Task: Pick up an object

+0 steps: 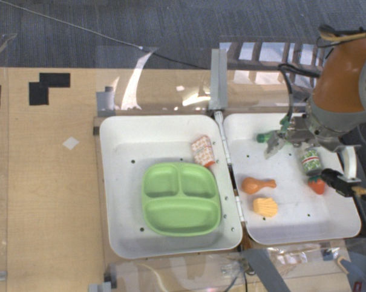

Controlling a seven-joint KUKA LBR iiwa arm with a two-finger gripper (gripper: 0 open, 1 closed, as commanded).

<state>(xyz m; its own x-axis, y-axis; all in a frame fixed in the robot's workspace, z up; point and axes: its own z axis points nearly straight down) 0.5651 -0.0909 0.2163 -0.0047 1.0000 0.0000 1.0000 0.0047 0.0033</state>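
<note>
Likely target: the green piece (262, 136), small, on the right bin (295, 228) floor near its back wall, just beside the gripper.
Gripper (274, 145): fingers spread, nothing between them, tips low over the bin.
Others near the gripper: jar (310, 161) and red piece (318, 186) under the wrist; orange drumstick (258, 184) and yellow piece (265, 206) toward the front.
Left bin (120, 236): green tray (181, 199), snack packet (202, 150).
Risk: closing beside the green piece would nudge it toward the wall; the wrist may knock the jar.
</note>
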